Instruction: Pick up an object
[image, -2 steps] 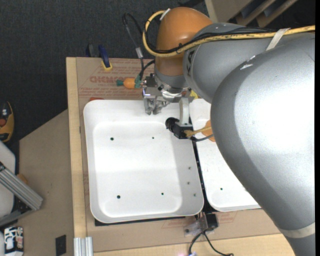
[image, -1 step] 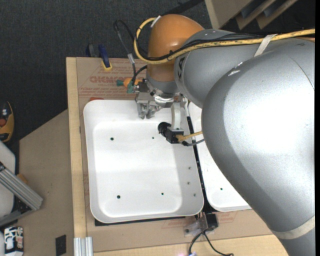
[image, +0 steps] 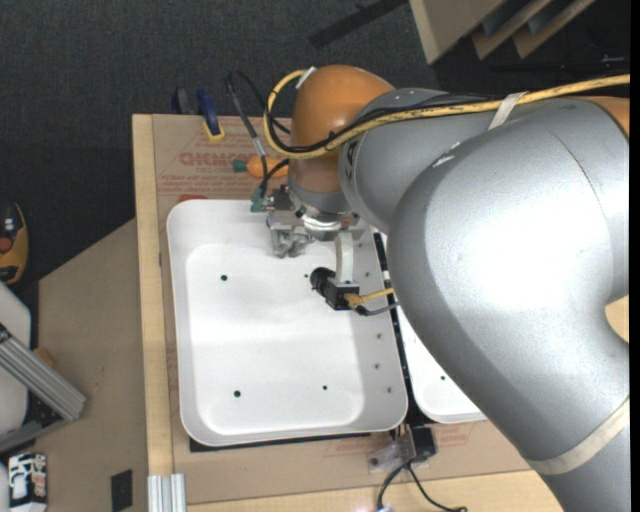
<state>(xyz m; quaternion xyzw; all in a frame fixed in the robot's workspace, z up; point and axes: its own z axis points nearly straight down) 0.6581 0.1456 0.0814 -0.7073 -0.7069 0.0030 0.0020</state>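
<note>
From the camera view we see the arm (image: 500, 240) reach in from three o'clock and fill the frame's right half, hiding most of the right bin (image: 440, 395). Its gripper (image: 287, 240) hangs at the left bin's (image: 270, 330) twelve o'clock edge. We cannot tell how its jaws stand, nor pick out any object to grasp. The bench (image: 160, 200) lies under both bins

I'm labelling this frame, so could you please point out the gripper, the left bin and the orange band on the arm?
gripper (image: 289, 243): camera view, fingertips.
left bin (image: 270, 360): camera view, bare floor.
orange band (image: 335, 110): camera view, top of the dome.
</note>
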